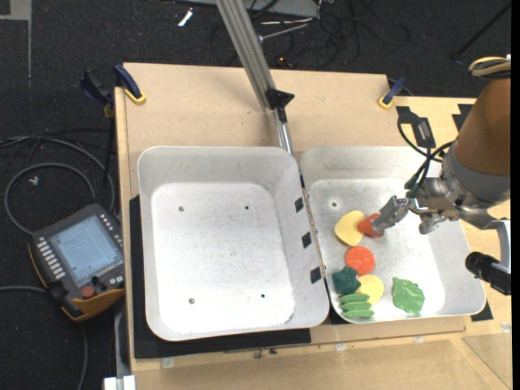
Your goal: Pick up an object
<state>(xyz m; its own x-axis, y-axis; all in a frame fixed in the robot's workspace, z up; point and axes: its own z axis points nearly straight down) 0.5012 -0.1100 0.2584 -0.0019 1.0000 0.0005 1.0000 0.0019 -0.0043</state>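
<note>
Right, bench (341,88) runs across the frame, two white bins on it. Left bin (162,177) takes centre-left. Right bin (455,295) sits at right and holds all the objects, bunched along its left and lower side.

Arm (487,136) comes in from the right edge at mid height, gripper (382,219) angled down-left into the right bin.

Objects, big to small:
- yellow piece (348,229), left-centre of the right bin
- light green piece (408,295), lower right of the cluster
- orange ball (360,259), just below the yellow piece
- second yellow piece (371,285), under the orange ball
- striped green piece (355,303), bottom of the cluster
- dark green piece (344,281), touching the bin's left wall area
- red piece (370,227), right at the yellow piece's right edge

Gripper: tip sits on or over the red piece, looks like contact. Grasp state: cannot tell, too small and dark at the tip to judge. Can't confirm anything is held.

Risks, my read:
- red piece butts against the yellow piece, so a closing grip could catch both, or just push the yellow one left
- slanted approach on a small rounded item could squirt it out sideways
- if the tip is only resting on top, lift comes up with nothing
</note>
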